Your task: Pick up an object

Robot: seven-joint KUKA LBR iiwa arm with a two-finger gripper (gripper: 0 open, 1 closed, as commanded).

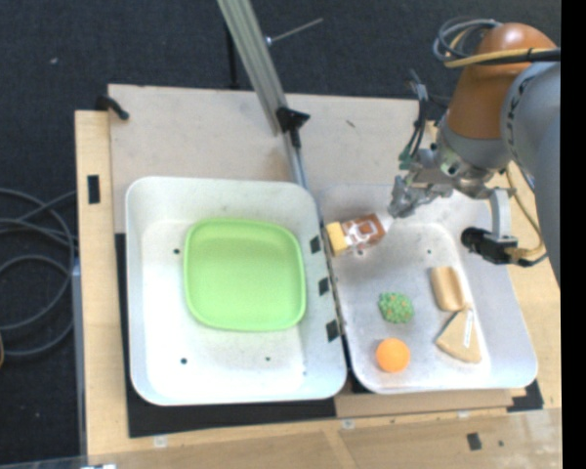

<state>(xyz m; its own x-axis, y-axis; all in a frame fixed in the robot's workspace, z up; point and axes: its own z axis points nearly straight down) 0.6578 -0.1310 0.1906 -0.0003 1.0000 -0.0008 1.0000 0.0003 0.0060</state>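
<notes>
The right bin [498,360] holds a small yellow and brown packet [355,234] at its far left corner, a green bumpy ball [396,307], an orange ball [393,356], a tan bread roll [447,287] and a tan wedge [460,338]. My gripper [405,201] hangs over the bin's far edge, just right of the packet and a little above it. Nothing shows between its fingers.
The left bin [156,360] holds a light green square plate [244,274]. A slanted metal rail [259,62] runs from the top down to the gap between the bins. Black cables [20,262] lie on the floor at the left.
</notes>
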